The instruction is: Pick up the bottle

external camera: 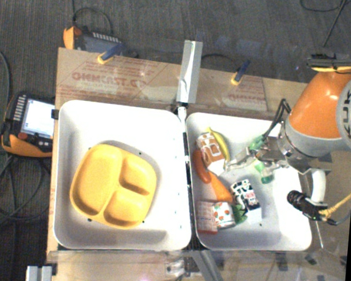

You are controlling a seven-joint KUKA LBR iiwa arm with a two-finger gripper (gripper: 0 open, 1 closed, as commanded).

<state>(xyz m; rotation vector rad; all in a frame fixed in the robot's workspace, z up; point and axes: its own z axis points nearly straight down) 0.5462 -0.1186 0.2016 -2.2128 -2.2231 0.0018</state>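
Camera view: the arm (323, 114) reached in from the right, its orange band over the far right corner of the right bin (289, 237). The gripper (261, 156) sat low over the far half of that bin. Whether the claw was apart or together could not be told; the wrist body covered it.

A green bottle (266, 171) lay just beside the gripper, toward the bin's right side, partly hidden under the wrist. No grasp could be confirmed.

Other contents of the right bin clustered along its left half: a banana (221, 144) near the far edge, touching a brown-and-white packet (210, 150); an orange carrot-like item (212, 178) slanting toward the middle; a black-and-white patterned item (245, 194) near the centre; a small printed cup (222, 215) by the near left corner.

The left bin (67, 176) carried a yellow divided tray (115, 185), resting in the middle, tilted slightly
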